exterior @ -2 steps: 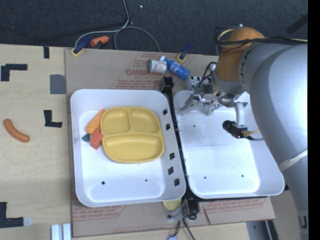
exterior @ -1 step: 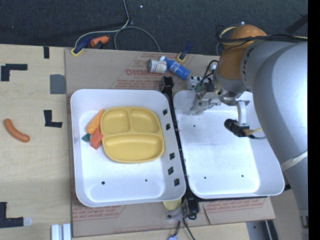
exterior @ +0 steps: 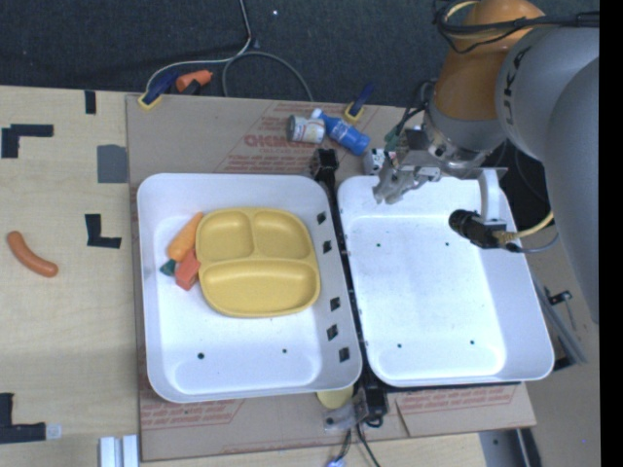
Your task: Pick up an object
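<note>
On the far left of the surface (exterior: pixel 58 358) a sausage (exterior: pixel 31 254) lies alone on the pale wood, well apart from the bins. Next comes the left bin (exterior: pixel 243 363), which holds a yellow divided plate (exterior: pixel 258 261) with 3 compartments. An orange carrot-like piece (exterior: pixel 183 238) leans against the plate's left edge, and just below it sit a small red piece (exterior: pixel 167 269) and a green piece (exterior: pixel 187 275), both touching or nearly touching the plate.

Behind the bins, on the cardboard sheet (exterior: pixel 195 125), lies a blue and white bottle (exterior: pixel 331 128) on its side, and further left an orange-handled clamp (exterior: pixel 180 82) grips the cardboard's corner.

The right bin (exterior: pixel 438 309) touches the left one along a black-clipped seam. The tool (exterior: pixel 394 185) hangs over the right bin's far left corner, below the arm's orange band (exterior: pixel 477 52). Whether it is spread or pressed together I cannot tell; nothing is seen in it.
</note>
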Controlling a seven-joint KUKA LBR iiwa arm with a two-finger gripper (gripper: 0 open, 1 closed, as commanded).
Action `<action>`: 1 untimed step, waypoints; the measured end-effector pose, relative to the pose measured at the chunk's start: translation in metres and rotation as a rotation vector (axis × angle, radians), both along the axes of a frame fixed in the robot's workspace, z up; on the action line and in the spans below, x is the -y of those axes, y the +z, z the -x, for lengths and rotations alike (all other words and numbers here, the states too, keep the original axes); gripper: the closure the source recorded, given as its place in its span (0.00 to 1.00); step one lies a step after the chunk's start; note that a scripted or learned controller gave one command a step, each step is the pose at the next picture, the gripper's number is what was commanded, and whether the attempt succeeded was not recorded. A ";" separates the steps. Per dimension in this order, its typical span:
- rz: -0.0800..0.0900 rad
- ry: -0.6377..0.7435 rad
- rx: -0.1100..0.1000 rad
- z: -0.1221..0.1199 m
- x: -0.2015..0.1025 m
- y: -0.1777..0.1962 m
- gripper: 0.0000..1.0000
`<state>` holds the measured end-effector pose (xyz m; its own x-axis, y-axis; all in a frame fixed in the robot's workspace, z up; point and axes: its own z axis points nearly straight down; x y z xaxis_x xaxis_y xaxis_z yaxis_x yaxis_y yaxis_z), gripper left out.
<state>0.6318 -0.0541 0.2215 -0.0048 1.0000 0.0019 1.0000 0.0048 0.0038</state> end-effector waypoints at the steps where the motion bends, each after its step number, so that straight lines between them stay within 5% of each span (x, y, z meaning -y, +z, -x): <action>1: -0.003 0.010 -0.007 -0.014 -0.146 -0.040 1.00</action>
